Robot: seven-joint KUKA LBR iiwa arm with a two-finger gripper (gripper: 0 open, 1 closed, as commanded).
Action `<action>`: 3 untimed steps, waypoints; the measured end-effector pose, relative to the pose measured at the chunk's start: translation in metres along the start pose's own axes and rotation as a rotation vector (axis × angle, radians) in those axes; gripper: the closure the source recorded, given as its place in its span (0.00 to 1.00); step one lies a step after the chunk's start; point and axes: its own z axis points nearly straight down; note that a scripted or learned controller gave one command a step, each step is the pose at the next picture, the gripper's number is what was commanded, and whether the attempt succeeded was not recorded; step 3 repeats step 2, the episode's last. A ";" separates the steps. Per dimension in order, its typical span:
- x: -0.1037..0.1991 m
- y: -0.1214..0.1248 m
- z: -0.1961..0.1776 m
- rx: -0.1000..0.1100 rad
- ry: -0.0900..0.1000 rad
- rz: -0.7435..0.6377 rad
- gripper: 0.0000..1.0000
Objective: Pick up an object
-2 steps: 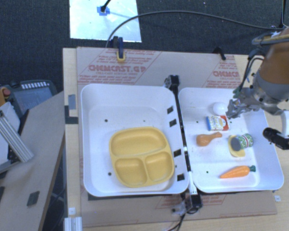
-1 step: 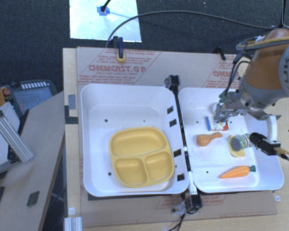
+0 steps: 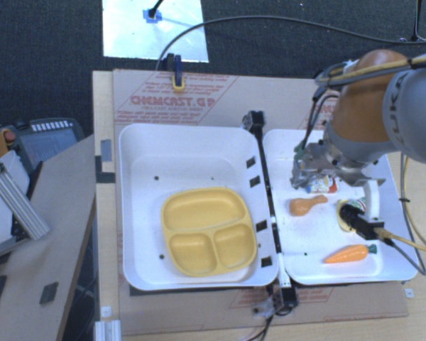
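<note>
**While the claw hangs low, nothing is lifted yet**

From the camera view, the claw (image 3: 311, 178) sits down inside the right bin (image 3: 284, 151), directly over a small red, white and blue item (image 3: 322, 185) that it partly hides. Whether the claw is released or clenched cannot be told from this angle, and nothing can be seen gripped in it. Just beside it towards the front lies a tan drumstick toy (image 3: 307, 205), and a toy carrot (image 3: 348, 254) rests further forward, near the bin's front wall. The left bin (image 3: 149, 162) carries a yellow divided tray (image 3: 207, 229).

This looks like the reach-and-grasp step, with the small item the likely target. The next move probably calls for closing squarely on it, then rising straight up without nudging the drumstick.

Red print on the brown sheet (image 3: 220, 91) covering the worktop reads "CHEMCAST"; the finer lines are too small to read.
</note>
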 end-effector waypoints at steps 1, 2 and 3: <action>0.051 -0.016 -0.018 -0.002 0.000 0.000 1.00; 0.099 -0.036 -0.032 -0.001 0.000 0.000 1.00; 0.099 -0.036 -0.032 -0.001 0.000 0.000 1.00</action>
